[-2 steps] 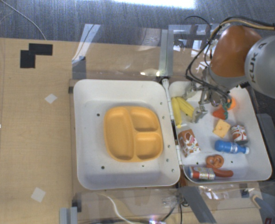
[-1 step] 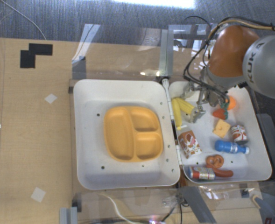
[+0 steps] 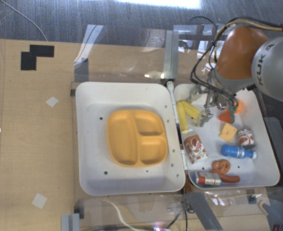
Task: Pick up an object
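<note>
Corn cob (image 3: 188,110) — one, we saw — lay in the right bin (image 3: 266,129) on the worktop (image 3: 30,143); end effector (image 3: 206,112) spread wide, holding nothing.

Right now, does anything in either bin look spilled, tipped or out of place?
Nothing stands out. The yellow divided tray sits flat in the left bin. The corn, cheese wedge and blue bottle lie loose in the right bin.

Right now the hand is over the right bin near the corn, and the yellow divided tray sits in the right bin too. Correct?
Not quite. The camera view shows the yellow divided tray in the left bin, by itself. The rest holds: the hand is over the right bin, close beside the corn.
</note>
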{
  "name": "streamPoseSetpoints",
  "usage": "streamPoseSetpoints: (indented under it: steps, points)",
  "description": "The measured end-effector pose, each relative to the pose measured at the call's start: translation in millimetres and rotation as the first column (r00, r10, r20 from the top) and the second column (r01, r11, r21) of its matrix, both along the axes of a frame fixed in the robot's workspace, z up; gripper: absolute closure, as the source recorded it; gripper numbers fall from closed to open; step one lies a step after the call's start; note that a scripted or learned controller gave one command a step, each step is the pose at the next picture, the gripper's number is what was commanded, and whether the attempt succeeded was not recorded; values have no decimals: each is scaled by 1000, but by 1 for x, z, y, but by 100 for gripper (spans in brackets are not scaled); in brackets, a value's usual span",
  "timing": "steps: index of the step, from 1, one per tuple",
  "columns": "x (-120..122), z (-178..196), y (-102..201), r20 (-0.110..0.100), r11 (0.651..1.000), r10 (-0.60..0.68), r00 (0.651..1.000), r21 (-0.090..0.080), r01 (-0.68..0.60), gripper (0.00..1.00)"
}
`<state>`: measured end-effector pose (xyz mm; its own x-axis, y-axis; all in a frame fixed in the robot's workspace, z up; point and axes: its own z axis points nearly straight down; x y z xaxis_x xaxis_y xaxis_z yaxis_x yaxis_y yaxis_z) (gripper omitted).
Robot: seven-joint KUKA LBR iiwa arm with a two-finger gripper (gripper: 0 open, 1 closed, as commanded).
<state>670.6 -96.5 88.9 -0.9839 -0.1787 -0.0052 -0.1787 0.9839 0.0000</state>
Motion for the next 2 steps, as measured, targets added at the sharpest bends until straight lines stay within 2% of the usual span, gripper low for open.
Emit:
streamPoseSetpoints:
  steps: [2]
  points:
    - [0,0,2,0,1000,2,1000,0,-2,0]
